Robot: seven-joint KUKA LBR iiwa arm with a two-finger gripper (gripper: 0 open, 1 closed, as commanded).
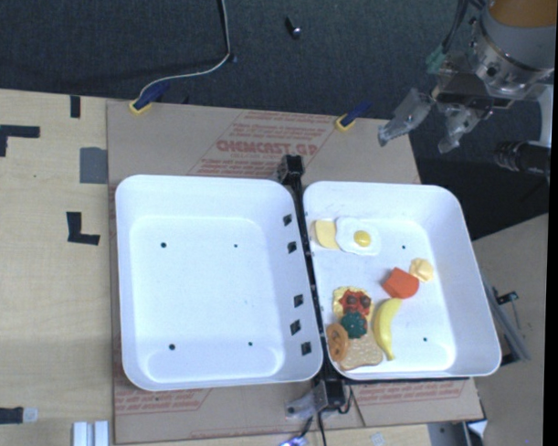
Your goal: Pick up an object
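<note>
With its fingers (427, 124) spread wide and empty above the table's far right corner, the arm needed to descend squarely over the banana (386, 326).

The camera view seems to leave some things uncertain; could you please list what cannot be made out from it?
- Arm: cut off by the top edge of the camera view; just the wrist and gripper are inside the frame.
- Slice of bread in the right bin: partly covered by the green toy and the cookie.
- Green toy: too small to identify.
- Writing on the cardboard: too faint to read fully.
</note>
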